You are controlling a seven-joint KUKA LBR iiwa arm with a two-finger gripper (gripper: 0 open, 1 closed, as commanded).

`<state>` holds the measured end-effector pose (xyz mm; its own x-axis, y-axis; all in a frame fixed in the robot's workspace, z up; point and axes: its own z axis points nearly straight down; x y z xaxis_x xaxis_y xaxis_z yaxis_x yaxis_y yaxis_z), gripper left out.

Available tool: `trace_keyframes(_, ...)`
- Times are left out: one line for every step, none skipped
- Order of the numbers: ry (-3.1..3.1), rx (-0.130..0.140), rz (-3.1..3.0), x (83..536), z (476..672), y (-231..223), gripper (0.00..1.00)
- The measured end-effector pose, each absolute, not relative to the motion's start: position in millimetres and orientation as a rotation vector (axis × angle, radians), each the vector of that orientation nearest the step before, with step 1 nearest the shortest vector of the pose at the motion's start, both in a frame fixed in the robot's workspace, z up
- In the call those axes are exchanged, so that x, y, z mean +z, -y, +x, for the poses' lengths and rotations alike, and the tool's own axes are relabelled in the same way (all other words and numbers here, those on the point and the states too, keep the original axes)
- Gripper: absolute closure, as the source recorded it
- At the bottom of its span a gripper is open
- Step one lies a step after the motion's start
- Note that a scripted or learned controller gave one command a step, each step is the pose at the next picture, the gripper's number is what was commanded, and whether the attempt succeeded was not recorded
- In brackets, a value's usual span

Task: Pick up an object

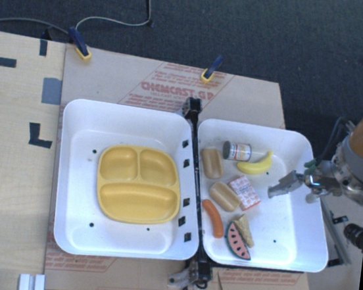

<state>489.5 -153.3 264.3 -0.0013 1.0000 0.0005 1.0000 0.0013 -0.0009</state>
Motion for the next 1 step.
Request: trace_keyframes(2.232,-0.011,-2.229,98.5,545.1,127.8,0.00)
